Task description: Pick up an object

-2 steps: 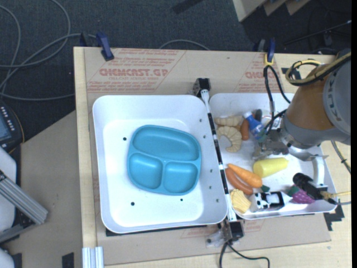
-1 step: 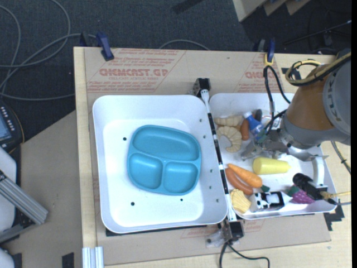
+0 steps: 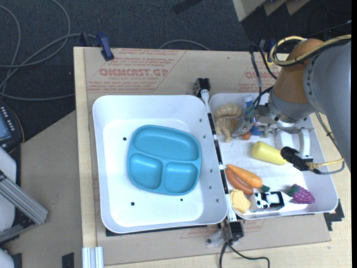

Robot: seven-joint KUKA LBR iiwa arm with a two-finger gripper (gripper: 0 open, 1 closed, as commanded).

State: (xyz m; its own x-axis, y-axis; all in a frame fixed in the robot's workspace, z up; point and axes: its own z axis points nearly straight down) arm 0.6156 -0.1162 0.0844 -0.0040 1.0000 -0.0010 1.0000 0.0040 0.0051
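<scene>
Grey arm over right bin (image 3: 326,202), gripper (image 3: 249,123) low at its far end.
Grip state: cannot tell. Just beside it the tan pastry (image 3: 227,120); nearer, the yellow piece (image 3: 268,153); farther off, carrot (image 3: 244,176), grapes (image 3: 301,194).

Toy foods (image 3: 262,175) scattered, right bin (image 3: 329,197)

Arm (image 3: 326,66): cut off by the picture's right edge; its wrist covers the far-right corner of the right bin (image 3: 329,191).
Small items under the wrist (image 3: 251,126): partly hidden, too small to identify.
Black-and-white object (image 3: 268,200) at the bin's near edge: shape unclear.
</scene>
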